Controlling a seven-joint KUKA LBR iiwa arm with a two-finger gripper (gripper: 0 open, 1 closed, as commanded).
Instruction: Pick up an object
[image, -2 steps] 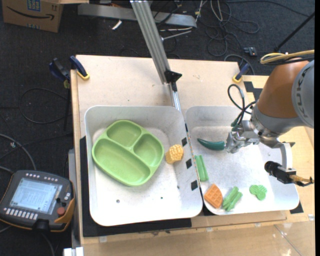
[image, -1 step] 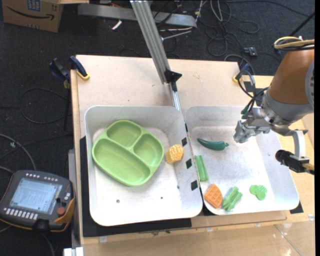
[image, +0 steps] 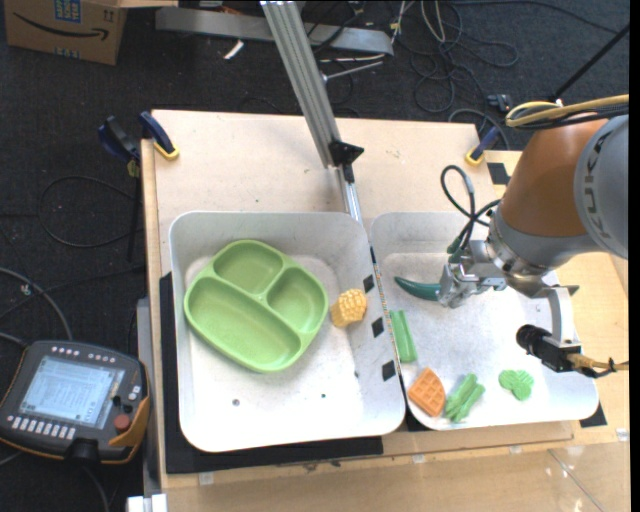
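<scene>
My gripper (image: 452, 288) hangs over the upper middle of the right bin (image: 560, 410). A dark green pepper-like piece (image: 416, 287) lies just to its left, with its right end running in under the gripper tip. From this angle I cannot make out whether that piece is gripped or only touched. Lower in the same bin lie a light green stick (image: 403, 336), an orange ridged piece (image: 427, 391), a green pod (image: 463, 397) and a small green leafy piece (image: 516, 382).
The left bin (image: 200, 420) holds a green divided plate (image: 258, 305) and a yellow corn piece (image: 348, 307) near the shared wall. A metal pole (image: 312, 85) slants over the back of the bench. A teach pendant (image: 70, 398) lies off the bench at lower left.
</scene>
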